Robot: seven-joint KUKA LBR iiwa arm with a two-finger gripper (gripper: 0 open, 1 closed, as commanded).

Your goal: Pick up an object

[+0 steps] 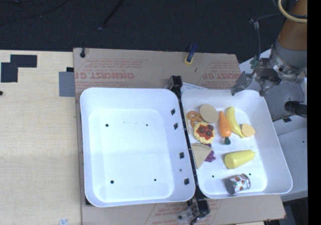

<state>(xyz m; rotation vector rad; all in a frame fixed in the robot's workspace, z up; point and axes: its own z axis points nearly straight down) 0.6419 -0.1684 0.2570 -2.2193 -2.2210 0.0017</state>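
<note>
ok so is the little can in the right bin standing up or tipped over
Tipped over: the can lies on its side near the right bin's front edge, its grey end facing left.

Even bright overhead light, white bins (131, 101) near glare, soft shadows, slight blur, dark background

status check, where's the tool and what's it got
Tool above right bin's far edge, holding nothing. Toy foods unpicked, carrot and banana nearest. Nothing in the way.

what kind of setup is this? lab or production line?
Likely a robotics lab bench: two white bins clamped on cardboard, toy food such as a banana, a grey arm, loose cables behind.
</note>
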